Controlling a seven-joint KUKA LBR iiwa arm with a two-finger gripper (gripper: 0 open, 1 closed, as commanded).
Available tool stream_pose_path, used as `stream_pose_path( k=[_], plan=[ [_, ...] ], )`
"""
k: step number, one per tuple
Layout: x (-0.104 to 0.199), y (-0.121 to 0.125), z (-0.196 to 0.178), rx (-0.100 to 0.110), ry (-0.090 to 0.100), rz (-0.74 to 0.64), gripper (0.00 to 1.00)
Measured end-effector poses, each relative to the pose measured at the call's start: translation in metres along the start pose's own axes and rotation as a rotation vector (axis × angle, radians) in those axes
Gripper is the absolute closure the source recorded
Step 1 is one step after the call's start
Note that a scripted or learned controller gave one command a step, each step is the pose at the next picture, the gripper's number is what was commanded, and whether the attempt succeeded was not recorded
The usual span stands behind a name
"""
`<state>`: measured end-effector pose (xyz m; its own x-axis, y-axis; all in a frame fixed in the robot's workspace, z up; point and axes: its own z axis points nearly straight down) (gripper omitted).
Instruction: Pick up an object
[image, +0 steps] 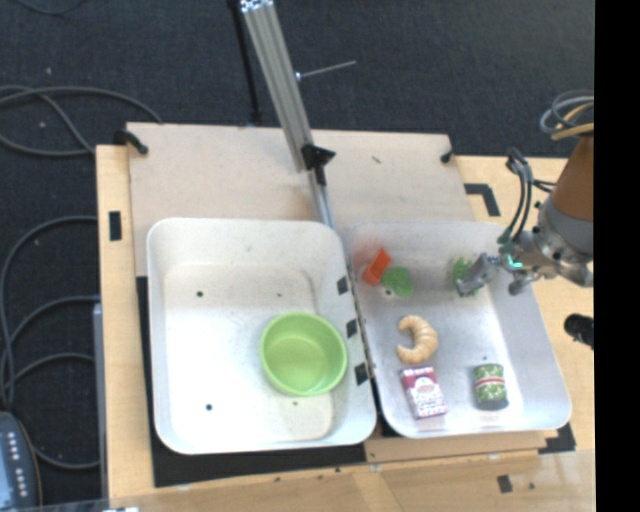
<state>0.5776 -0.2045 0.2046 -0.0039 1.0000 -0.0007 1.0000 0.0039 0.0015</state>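
Camera view: small green object (463, 268) beside gripper (474, 280)

Robot lab: bench (250, 170), loose cables (50, 110)

Two white bins (180, 300) sit side by side. One green bowl (303, 354), one croissant (418, 338), one small red carton (424, 391), one green can (489, 386), one orange block (376, 267), two small green pieces (399, 282).
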Motion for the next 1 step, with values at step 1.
stream_pose_path(
  k=[1],
  plan=[
    [-0.0113, 0.0021, 0.0534, 0.006, -0.002, 0.005, 0.0]
  ],
)
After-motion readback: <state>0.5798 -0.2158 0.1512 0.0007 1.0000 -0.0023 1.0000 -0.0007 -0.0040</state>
